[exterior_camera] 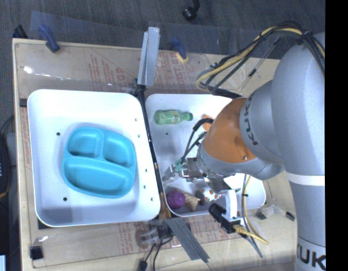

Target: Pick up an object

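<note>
**Claw low in the right bin, among small objects**

The claw [182,171] sits low over the near half of the right bin [162,109], close to that bin's left wall; whether it is apart or together cannot be told, since the wrist and its cabling cover most of it (nothing is seen clamped in it). Just below the claw lies a purple round object [175,199], and beside that a small tan cone-shaped piece [194,202]; further right a little multicoloured item [210,194] is partly hidden by the arm. A green bottle [172,117] lies on its side near the far end of the same bin, well apart from the claw. The arm [275,123] with its orange band [227,137] reaches in from the right, covering much of that bin. The left bin [44,103] holds a blue divided tray [99,161], lying flat in its middle; both bins rest side by side on the tabletop [83,66].
</note>
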